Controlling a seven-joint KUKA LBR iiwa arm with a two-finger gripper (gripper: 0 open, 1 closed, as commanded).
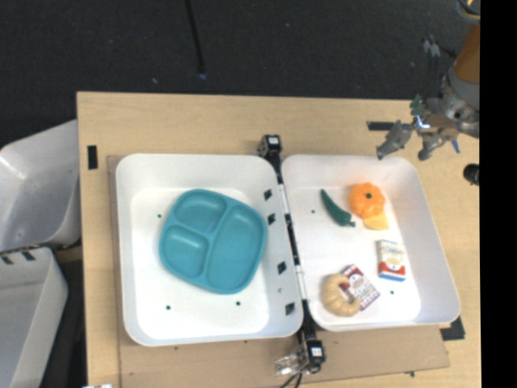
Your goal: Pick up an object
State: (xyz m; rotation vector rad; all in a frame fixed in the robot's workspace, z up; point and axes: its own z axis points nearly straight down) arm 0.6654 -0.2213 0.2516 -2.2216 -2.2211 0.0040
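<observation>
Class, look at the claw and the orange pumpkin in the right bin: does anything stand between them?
Nothing visible does. The claw hangs above the right bin's far rim, and bare white floor separates it from the orange pumpkin.

Teal plate (213, 240), orange pumpkin (367, 201), green pepper (335, 208), white bins (129, 297).

Arm (467, 63) cut off at the right side of the view; only the wrist end shows. Print on the small carton (392, 260) too small to read. Packet (359, 286) partly overlaps the round pastry (339, 295); its label is illegible.
</observation>
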